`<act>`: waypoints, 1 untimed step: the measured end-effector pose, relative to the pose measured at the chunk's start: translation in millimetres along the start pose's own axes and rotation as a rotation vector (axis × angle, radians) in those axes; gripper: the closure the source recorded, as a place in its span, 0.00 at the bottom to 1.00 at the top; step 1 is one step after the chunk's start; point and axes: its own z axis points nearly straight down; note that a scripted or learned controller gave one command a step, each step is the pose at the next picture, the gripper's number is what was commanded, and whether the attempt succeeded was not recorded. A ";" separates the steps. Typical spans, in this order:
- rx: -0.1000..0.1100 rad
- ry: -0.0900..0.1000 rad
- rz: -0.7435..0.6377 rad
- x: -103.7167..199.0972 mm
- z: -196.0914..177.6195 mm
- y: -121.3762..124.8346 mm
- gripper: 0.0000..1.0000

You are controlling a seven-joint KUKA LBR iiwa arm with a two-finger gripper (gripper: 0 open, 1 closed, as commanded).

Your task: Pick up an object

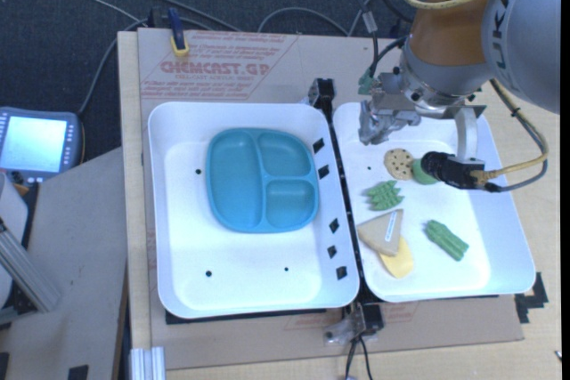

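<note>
Two bins (169, 218) seen on counter (223, 58); blue tray (263, 180) in left. Gripper (376, 127) poised over right bin, above cookie (398, 162); jaws' state indiscernible.

1. The arm (499, 4) enters from the upper right of the camera view, its grey link slanting down toward the left.
2. An orange band (459, 0) wraps the arm just above the wrist, with yellow and black cables looping over it.
3. The wrist points downward.
4. The gripper (378, 131) hangs below the wrist, grey and metallic, angled slightly leftward; its tips are too blurred to read.
</note>
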 end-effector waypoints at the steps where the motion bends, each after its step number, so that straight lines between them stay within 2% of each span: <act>1: 0.001 0.000 0.000 48.8 20.5 19.5 1.00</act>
